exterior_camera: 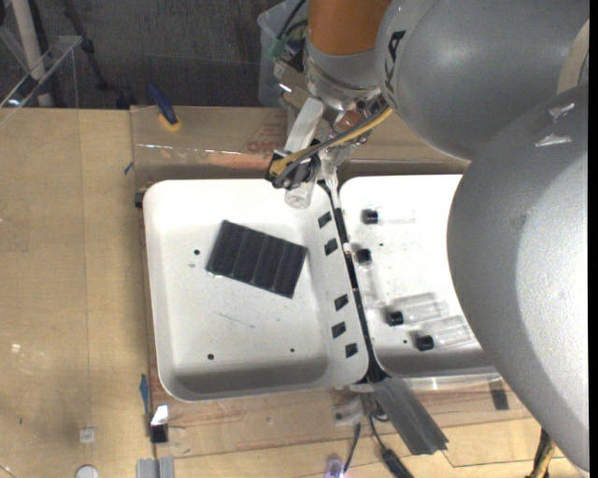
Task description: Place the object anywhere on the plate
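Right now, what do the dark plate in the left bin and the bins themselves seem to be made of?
The plate looks like dark, matte plastic or rubber: it is flat, nearly black, shows parallel ridges and gives no bright reflection. I cannot tell which of the two. The left bin and the right bin look like smooth white moulded plastic: rounded corners, soft curved walls and a slight sheen.

Legible markings: one only. A dark capital letter, seemingly an "A", stands on the grey arm (486, 84) just beside its orange band (346, 23), partly cut off. No other text, label, brand or number is readable.
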Controlling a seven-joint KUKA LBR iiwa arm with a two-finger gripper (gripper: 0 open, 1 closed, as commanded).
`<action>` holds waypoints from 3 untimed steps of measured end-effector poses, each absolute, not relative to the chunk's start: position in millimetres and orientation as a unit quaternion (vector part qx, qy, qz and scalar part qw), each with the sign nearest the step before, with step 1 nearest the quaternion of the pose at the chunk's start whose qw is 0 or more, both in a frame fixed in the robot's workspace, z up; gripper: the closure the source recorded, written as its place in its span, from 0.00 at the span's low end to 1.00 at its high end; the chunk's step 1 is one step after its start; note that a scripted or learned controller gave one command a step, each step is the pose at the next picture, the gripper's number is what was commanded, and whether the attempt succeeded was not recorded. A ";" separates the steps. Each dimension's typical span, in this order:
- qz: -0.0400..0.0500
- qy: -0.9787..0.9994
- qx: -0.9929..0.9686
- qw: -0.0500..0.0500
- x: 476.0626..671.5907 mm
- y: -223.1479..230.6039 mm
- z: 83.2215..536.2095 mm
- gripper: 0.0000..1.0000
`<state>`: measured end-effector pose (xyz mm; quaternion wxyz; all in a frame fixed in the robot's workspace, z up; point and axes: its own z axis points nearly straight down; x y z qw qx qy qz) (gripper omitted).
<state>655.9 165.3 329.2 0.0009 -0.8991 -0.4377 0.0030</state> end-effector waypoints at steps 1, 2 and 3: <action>0.001 -0.437 -0.899 0.000 663.5 144.9 335.8 1.00; 0.002 -0.451 -0.892 0.001 661.7 147.3 334.6 1.00; 0.001 -0.465 -0.885 0.000 665.8 147.9 342.1 1.00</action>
